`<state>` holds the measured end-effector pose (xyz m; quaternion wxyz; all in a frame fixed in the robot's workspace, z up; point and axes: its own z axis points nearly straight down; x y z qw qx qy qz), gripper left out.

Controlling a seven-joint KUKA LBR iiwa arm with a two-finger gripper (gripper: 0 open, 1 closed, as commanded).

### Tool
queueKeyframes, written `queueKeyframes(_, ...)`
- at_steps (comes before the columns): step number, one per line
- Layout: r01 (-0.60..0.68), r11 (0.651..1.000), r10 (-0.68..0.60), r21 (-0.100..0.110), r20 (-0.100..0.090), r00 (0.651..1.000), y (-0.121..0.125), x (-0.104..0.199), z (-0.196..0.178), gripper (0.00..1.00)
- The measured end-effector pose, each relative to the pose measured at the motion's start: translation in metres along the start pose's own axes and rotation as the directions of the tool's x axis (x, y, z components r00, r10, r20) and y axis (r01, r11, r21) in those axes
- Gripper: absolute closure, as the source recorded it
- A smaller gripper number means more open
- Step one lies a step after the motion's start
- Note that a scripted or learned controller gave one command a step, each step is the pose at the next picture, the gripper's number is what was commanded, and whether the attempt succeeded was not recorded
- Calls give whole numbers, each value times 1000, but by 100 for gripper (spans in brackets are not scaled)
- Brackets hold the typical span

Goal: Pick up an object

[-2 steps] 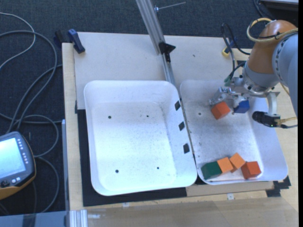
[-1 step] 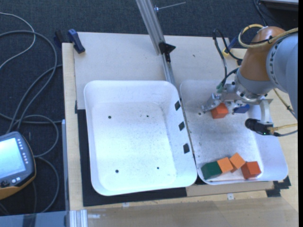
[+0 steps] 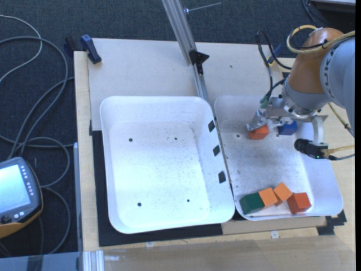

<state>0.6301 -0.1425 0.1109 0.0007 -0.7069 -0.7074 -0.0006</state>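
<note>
My gripper [image 3: 263, 126] hangs over the upper part of the right bin [image 3: 282, 162], reaching in from the right. A small orange block [image 3: 259, 132] sits at its fingertips and looks clamped between them. A blue block [image 3: 288, 128] shows just right of the gripper, partly hidden by it. Along the right bin's front edge lie a green block [image 3: 252, 202], two orange blocks [image 3: 268, 197] [image 3: 282, 192] and a red-orange block [image 3: 299, 202].
The left bin [image 3: 113, 151] stands beside the right one, with a raised divider wall [image 3: 220, 162] between them. A slanted metal rail [image 3: 180, 27] crosses the back of the bench. A black cable plug [image 3: 310, 147] hangs off the wrist.
</note>
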Motion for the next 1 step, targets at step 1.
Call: queueKeyframes(1,7,1000,-7,-11,0,1000,40,67,-95,100)
